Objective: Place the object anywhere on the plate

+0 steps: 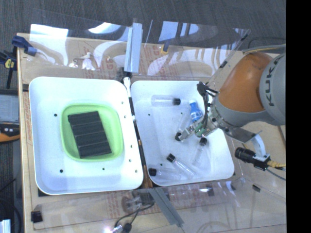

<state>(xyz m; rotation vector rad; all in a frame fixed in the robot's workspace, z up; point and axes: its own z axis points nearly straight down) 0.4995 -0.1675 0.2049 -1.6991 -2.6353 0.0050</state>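
A light green square plate (115, 130) lies in the left bin (43, 96). A dark grey ridged block (90, 134) rests on it. In the right bin (146, 120) lie several clear tubes with black caps: one at the back (164, 100), one near the front (181, 165), and one by the gripper (183, 129). A tube with a blue cap (195, 110) lies just behind the gripper. My gripper (198, 129) hangs low over the right bin's right half, among these tubes. Its tip is partly hidden by the wrist, so I cannot see whether anything is in it.
A loose black cap (152, 171) sits at the right bin's front left corner. The raised rims of the two bins meet along a dark divider (133, 125). A clear panel stands behind the bins (146, 38). The arm's orange band (243, 84) overhangs the right bin's right edge.
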